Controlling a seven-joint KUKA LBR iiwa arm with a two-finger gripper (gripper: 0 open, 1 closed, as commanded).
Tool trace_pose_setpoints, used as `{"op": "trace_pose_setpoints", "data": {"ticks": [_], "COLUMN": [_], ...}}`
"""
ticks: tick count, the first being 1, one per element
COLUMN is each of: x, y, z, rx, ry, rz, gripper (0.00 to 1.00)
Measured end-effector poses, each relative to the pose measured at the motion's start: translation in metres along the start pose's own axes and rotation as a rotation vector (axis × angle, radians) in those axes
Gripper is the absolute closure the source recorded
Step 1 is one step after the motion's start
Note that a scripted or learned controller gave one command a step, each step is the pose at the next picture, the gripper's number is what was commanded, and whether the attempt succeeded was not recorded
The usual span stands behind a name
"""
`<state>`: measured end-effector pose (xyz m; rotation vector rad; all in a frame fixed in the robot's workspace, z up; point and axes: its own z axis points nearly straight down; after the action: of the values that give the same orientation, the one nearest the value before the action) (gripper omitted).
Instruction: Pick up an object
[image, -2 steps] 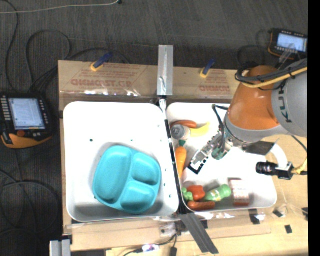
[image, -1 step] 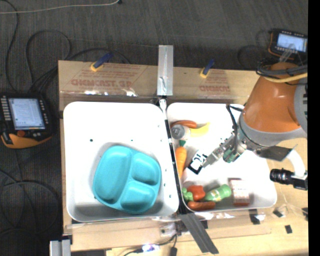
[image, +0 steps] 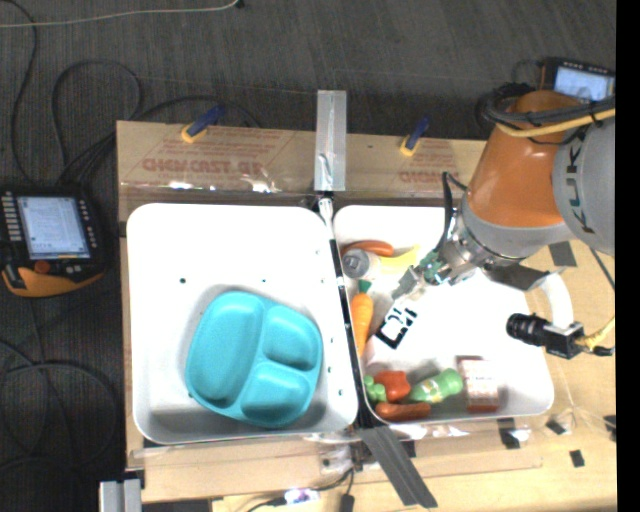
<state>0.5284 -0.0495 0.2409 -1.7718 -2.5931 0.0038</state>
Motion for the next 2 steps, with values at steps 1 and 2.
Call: {"op": "trace_pose_setpoints", "data": {"ticks": [1, 2], "x": [-0.018, -0.079], "y": [0.023, 0.056], "z": [-0.001, -0.004], "rx": [0.001, 0.001], "ry": [-0.001, -0.003], "rz": [0.324, 0.567], "gripper": [1.0, 1.0]}}
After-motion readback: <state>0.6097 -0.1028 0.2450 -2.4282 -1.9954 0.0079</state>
